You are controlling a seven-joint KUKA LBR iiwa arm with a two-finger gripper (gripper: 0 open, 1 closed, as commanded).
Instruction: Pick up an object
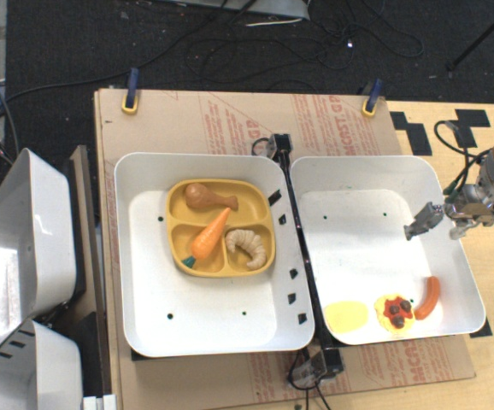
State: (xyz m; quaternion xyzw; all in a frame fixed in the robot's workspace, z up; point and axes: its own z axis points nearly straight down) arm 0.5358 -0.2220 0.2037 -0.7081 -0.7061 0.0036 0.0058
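Note:
My gripper (435, 231) hangs over the right edge of the right bin (358, 178), open, with nothing between its fingers. One grey finger (421, 221) reaches over the bin floor. Below it, along the bin's front, lie an orange-red sausage (428, 297), a small red and yellow piece (395, 311) and a flat yellow disc (346, 316). In the left bin (144, 254) a yellow divided plate (177, 202) holds a brown drumstick (208, 197), an orange carrot (210, 235) and a pale shrimp (249, 246).
A black divider (296, 246) runs between the two bins. Two yellow clamps (131, 101) (372, 102) grip the bench's far edge. White tubs (20, 237) stand off the bench to the left. Cables lie on the dark floor behind.

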